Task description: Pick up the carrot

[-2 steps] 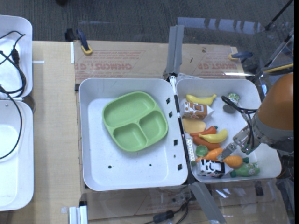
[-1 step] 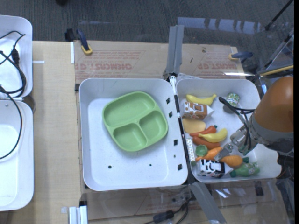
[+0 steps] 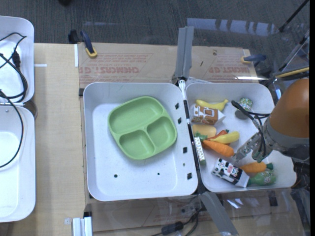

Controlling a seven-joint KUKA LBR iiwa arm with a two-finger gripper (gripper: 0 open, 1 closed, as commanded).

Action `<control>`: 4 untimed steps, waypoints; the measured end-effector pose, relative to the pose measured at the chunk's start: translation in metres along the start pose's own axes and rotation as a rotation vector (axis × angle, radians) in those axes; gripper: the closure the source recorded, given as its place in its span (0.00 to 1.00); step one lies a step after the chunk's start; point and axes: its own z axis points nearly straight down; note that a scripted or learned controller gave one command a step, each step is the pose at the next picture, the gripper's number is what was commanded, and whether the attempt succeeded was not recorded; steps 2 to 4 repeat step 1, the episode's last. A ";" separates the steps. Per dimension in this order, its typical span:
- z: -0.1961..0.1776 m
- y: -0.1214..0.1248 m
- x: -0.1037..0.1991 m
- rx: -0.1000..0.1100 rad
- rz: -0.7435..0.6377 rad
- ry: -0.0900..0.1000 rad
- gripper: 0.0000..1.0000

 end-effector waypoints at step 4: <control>-0.082 0.038 0.053 0.018 0.234 0.017 1.00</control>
